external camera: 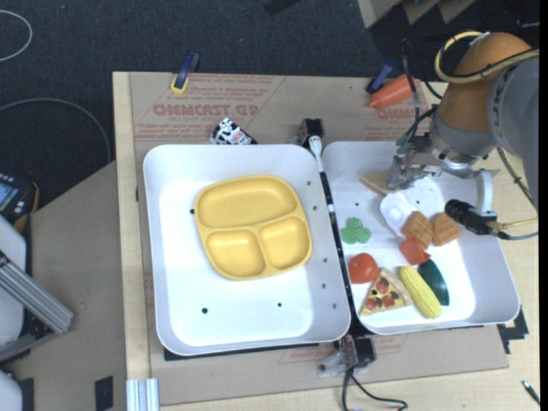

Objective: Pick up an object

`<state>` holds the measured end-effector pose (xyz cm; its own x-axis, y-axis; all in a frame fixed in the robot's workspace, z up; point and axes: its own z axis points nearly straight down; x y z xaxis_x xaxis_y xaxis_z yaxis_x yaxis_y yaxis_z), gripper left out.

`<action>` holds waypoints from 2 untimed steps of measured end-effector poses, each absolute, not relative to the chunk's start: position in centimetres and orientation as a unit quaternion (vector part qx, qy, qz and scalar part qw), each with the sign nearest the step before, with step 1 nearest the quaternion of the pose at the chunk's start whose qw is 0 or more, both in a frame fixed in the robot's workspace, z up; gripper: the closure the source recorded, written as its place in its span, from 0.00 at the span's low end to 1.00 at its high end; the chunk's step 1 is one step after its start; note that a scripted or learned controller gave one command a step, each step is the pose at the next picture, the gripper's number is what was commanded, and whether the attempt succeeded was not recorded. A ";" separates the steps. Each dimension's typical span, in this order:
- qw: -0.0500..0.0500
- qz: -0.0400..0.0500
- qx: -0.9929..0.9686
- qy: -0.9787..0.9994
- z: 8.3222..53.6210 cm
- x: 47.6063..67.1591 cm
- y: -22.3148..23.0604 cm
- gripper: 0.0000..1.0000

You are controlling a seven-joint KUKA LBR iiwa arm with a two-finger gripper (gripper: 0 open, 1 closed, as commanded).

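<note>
Arm (514, 101): grey casing, smooth and rounded
Band (479, 80): glossy orange, bulbous, above the wrist
Wrist (458, 148): pale grey metal ring
Cables (449, 50): yellow loop and thin black leads
Gripper (407, 174): small, grey metal parts

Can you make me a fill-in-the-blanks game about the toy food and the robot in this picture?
1. The yellow plate lies in the ____ bin.
2. The pizza slice lies right beside the yellow ____.
3. The plate has ____ compartments.
4. The pincer hovers over the ____ bin.

Missing words: left; corn; three; right
</note>
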<state>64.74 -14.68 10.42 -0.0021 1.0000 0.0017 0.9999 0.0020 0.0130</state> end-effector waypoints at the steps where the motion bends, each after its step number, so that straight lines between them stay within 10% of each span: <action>1: 0.003 0.002 0.707 0.707 14.9 64.5 -15.2 1.00; 2: 0.004 0.002 0.707 0.707 20.7 65.6 -15.7 1.00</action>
